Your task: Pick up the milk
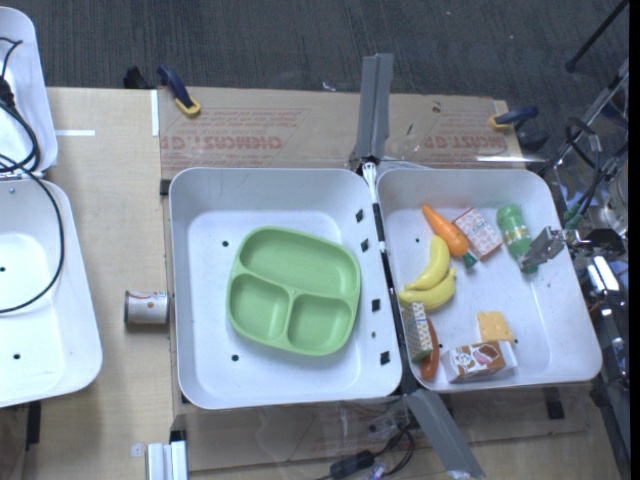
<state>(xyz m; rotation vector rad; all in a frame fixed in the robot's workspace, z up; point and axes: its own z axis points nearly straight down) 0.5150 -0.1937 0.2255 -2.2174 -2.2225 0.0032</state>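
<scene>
The milk [481, 360], a small white and brown carton, lies on its side at the front of the right bin [560, 353]. My gripper [541, 249] hangs over the same bin's right side, near the far end. It is well behind the milk and just right of a green bottle [512, 228]. Nothing is visibly held by it.
The right bin also holds a carrot [446, 228], a banana [433, 276], a pink and white box [477, 233], a yellow cracker [493, 326] and a wrapped bar [418, 330]. A green divided plate [294, 290] lies in the left bin [190, 268]. A small can [147, 308] lies on the bench.
</scene>
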